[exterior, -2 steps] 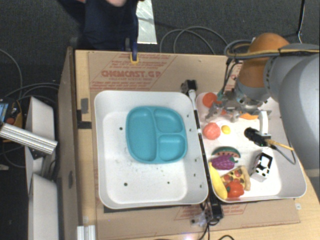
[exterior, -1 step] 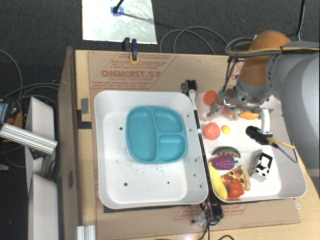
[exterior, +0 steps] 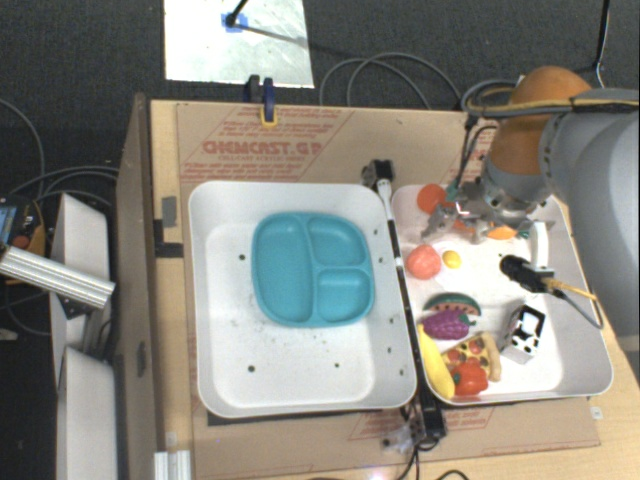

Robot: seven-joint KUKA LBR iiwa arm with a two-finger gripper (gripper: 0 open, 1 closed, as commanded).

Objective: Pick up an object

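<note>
Grey and smooth, the arm (exterior: 590,158) comes in from the right of the frame under its orange band (exterior: 545,93). Its claw (exterior: 465,224) hangs low over the upper part of the right bin (exterior: 590,368), and from this angle I cannot tell whether the claw is open or closed.

The things to pick all lie in this bin. Crowding the claw are a round orange-red ball (exterior: 431,197) just to its left and a small orange piece (exterior: 501,233) just to its right, partly tucked under the wrist. Lower left of the claw sits a matte pink ball (exterior: 423,261), with a tiny yellow nugget (exterior: 452,259) beside it.

Further down, near the bin's left wall, a watermelon slice (exterior: 453,305) with a green rind touches a lumpy purple piece (exterior: 446,325). A curved yellow banana (exterior: 432,360) follows the wall. A wedge-shaped pizza slice (exterior: 480,347) lies next to it, above a glossy red piece (exterior: 470,376).

Across the shared rims, where a black clip (exterior: 378,174) stands at the top, the left bin (exterior: 225,368) carries a smooth teal plate (exterior: 312,270) with rounded corners and three compartments.

Both bins rest on a brown cardboard sheet (exterior: 260,148) printed in red letters, which lies on the pale bench (exterior: 135,298). A blue clamp (exterior: 262,90) bites the cardboard's upper edge. Above it, in the upper left of the frame, lies a crinkled silvery sheet (exterior: 235,28), and a ribbed aluminium bar (exterior: 55,274) slants at the left edge.
</note>
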